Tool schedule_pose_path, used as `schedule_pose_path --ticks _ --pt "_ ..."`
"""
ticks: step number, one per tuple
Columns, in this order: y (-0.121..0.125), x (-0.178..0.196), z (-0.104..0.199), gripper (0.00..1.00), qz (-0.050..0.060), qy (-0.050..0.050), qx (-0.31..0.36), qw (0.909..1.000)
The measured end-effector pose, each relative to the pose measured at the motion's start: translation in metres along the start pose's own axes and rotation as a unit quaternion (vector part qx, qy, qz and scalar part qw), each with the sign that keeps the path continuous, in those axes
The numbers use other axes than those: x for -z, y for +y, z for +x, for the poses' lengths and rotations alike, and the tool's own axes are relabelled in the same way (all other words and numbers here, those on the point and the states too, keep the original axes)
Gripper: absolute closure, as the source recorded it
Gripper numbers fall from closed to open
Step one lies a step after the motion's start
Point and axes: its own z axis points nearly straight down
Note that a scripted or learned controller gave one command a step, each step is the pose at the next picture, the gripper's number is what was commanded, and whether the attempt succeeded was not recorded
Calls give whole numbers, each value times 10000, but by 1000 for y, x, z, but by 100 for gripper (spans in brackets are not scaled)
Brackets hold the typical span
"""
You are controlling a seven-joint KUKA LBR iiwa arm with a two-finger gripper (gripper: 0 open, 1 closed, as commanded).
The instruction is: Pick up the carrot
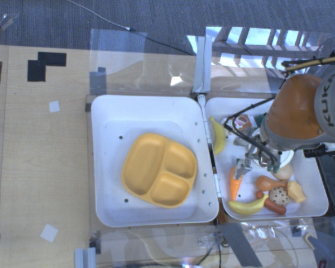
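While the gripper point(243, 168) hovered just above the small orange plastic carrot point(234, 187), jaws seemingly parted and empty, the approach looked unfinished, calling for a descent

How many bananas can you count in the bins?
2. One banana lies along the right bin's left wall near the top; another banana lies at its bottom edge, below the carrot. The arm may hide more.

From my remote seat I see the gripper point(241, 170) hanging in the right bin point(321, 205) with its tips just above the carrot point(234, 186), a banana point(248, 207) beyond that, 1 yellow divided plate point(159, 169) in the left bin point(103, 166) well off to its left.
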Motion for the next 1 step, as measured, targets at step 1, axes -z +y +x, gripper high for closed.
schedule_pose_path --ticks 1 --pt "-14 4 37 0 10 -48 31 10000"
